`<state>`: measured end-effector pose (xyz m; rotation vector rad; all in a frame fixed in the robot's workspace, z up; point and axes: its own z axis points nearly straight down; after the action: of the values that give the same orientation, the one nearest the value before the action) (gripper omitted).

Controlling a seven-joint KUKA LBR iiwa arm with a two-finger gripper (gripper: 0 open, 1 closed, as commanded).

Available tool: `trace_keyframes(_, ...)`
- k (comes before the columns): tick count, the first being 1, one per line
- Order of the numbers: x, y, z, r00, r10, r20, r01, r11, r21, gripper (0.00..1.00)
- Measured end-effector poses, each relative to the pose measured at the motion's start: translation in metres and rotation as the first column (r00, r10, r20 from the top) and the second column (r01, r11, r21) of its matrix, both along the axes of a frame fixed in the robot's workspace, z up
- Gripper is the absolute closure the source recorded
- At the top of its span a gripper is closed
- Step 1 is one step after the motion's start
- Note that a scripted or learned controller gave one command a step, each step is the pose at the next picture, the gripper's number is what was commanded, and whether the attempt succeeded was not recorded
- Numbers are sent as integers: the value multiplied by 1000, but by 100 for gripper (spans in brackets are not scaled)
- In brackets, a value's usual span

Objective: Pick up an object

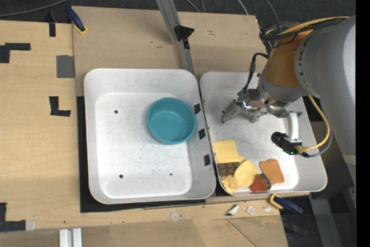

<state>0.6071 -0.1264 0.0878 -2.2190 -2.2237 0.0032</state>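
Note:
My gripper (241,115) hangs low over the upper part of the right bin (306,182), open, with bare bin floor between its fingers. A cluster of toy food lies in the bin's front part, below the gripper and apart from it: a yellow block (226,151), a brown chocolate-like piece (226,169), a pale yellow piece (243,173), an orange slice (272,170) and a small red piece (260,183). A blue bowl (170,120) sits upright in the left bin (104,182).
A grey metal pole (167,3) slants across the back down to the seam between the bins. Cables loop over the dark backdrop behind. The arm's grey body and orange band (283,66) cover the right bin's far right corner.

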Motion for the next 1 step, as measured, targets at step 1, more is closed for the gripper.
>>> trace_keyframes(1,0,1,11,1000,1,-1,-1,1000,1,100)
